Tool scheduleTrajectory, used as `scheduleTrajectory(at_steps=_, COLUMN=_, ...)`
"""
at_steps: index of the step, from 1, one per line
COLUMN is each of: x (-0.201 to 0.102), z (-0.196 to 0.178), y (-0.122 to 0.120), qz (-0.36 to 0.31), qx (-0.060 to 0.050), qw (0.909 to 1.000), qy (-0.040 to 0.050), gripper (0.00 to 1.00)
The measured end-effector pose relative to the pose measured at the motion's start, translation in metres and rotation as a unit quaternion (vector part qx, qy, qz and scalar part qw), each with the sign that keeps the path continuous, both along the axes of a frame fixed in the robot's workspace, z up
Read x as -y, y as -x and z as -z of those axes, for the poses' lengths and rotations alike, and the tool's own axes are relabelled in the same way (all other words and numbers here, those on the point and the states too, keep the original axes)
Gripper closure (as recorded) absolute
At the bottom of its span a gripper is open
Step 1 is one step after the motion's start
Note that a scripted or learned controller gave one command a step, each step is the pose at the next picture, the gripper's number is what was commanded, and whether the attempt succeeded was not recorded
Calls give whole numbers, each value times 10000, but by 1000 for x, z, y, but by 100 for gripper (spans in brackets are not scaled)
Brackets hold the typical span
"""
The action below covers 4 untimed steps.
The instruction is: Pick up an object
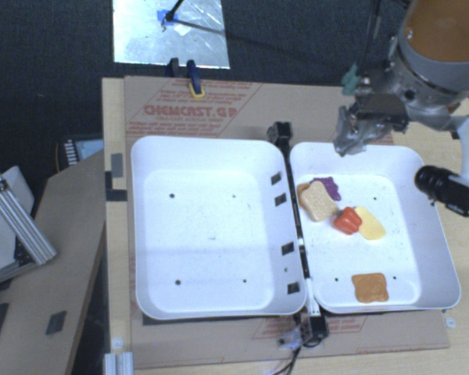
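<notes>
Cardboard covered the bench beneath 2 shallow white bins; the left bin lay bare, while the right bin held a bread slice touching a purple piece, a red piece touching a yellow piece, and a brown piece apart near the front; the gripper hung above the right bin's back rim, holding nothing, whether spread or closed I cannot tell; the lone brown piece seemed the cleanest target, calling for a straight, centred descent.

The hand hangs over the right bin's far rim; small objects lie inside.
</notes>
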<state>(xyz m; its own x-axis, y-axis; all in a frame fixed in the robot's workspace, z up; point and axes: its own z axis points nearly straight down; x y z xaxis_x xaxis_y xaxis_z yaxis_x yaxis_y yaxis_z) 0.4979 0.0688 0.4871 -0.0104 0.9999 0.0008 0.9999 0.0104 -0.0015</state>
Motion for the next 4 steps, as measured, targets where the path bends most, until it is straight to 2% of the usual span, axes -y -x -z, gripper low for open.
scheduleTrajectory(at_steps=1, x=-53, z=3, y=-23, qz=7, qx=20, qw=10000, qy=-3, gripper=100)
scheduleTrajectory(at_steps=2, x=-82, z=105, y=-81, qz=22, qx=-28, qw=10000, qy=14, gripper=100)
scheduleTrajectory(at_steps=3, x=-117, z=-57, y=-104, qz=16, qx=106, qw=9999, qy=-30, gripper=100)
scheduleTrajectory(at_steps=4, x=-168, z=-37, y=-141, qz=14, qx=23, qw=10000, qy=-4, gripper=100)
